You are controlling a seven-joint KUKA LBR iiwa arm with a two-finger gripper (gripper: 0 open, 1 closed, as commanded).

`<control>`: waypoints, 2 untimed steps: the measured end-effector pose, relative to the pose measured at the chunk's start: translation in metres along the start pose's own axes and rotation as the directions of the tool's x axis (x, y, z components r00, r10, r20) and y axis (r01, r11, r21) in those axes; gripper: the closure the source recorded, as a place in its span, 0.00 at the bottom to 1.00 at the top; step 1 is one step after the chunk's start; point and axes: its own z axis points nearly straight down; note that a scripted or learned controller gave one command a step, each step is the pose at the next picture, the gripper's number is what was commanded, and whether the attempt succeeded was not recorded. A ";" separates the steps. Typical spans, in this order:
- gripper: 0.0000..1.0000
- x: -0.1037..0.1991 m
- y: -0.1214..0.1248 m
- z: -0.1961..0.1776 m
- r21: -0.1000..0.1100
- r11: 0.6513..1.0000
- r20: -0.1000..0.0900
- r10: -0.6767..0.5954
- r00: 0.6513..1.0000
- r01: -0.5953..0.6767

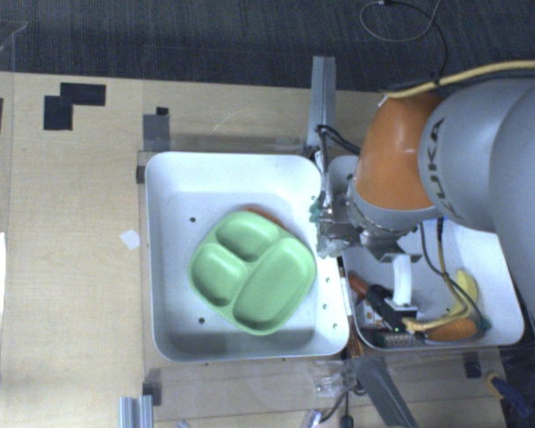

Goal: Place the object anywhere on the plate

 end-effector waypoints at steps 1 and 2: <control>1.00 -0.042 0.087 0.000 -0.001 0.998 0.001 -0.068 0.998 0.068; 1.00 -0.007 0.065 0.000 -0.002 0.935 0.001 -0.355 0.935 0.355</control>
